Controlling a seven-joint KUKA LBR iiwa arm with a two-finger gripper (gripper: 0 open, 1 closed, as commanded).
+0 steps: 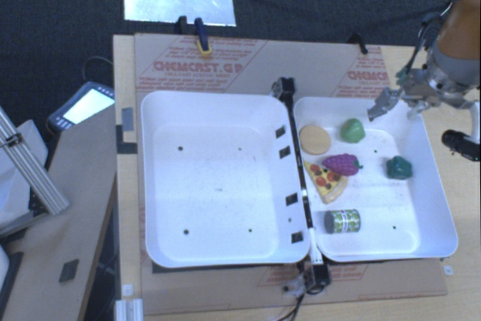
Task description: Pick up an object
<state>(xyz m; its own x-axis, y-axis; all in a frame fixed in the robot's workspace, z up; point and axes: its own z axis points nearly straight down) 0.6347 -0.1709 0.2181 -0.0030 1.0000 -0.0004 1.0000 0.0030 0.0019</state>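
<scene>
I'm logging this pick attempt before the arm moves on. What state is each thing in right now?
gripper: open, above the right bin's far edge, holding nothing
green ball: resting in the right bin, free
tan disc: lying flat
purple grapes: lying against the pizza slice
pizza slice: lying flat
teal toy: resting apart from the others
green can: lying on its side
left bin: sitting beside the right bin
</scene>
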